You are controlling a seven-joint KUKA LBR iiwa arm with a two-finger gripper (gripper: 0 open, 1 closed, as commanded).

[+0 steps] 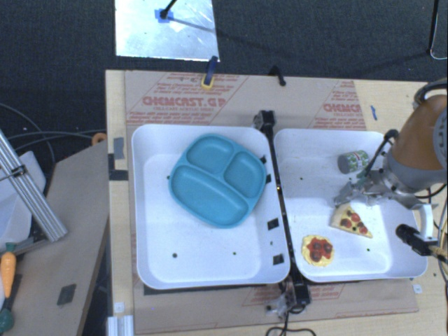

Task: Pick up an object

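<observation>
Though poised low in the right bin (329,137), just above the upper edge of the pizza slice (351,221), showed nothing held. Could not tell whether the gripper (355,196) was open or closed; too small and too grey against the white.

Judged the slice the likely target: flat on the bin floor, near the right wall, point towards the left. Judged a few ways to fail from there. Could skid off so thin and flat a piece, with little edge to catch. Could push it sideways towards the wall instead of lifting it, if brought down off-centre. Could clip the small can (353,161) lying on its side just beyond and set it rolling. Saw less risk to the round mini pizza (318,250), apart at the front edge.

Noted the left bin (161,257) alongside, touching at the middle, bearing a blue divided plate (219,180) tilted across it. Noted both bins resting on a printed cardboard sheet (182,100) over the bench. Beyond: dark carpet (56,47), a shiny metal plate (164,26) on it, cables, and an aluminium rail (28,194) at the left.
</observation>
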